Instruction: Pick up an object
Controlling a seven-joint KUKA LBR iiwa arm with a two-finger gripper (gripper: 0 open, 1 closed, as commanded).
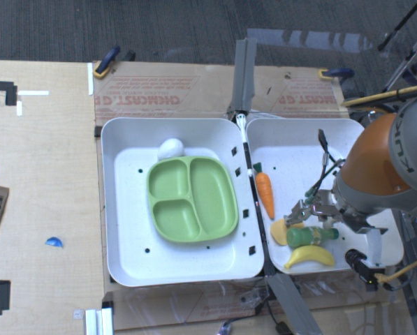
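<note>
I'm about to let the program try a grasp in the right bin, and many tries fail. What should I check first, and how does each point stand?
1. Gripper over the right bin: ok.
2. Target nearby: green bottle lies just below it: ok.
3. Target free of neighbours: not ok; the yellow piece and banana crowd it.
4. Carrot out of the way, to the left: ok.
5. Anything already held: cannot tell.
6. Left bin's green plate untouched by the arm: ok.

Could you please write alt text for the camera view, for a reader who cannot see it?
A grey arm's gripper hovers over a green bottle, yellow banana and orange carrot in the right white bin; the left bin holds a green divided plate.
</note>
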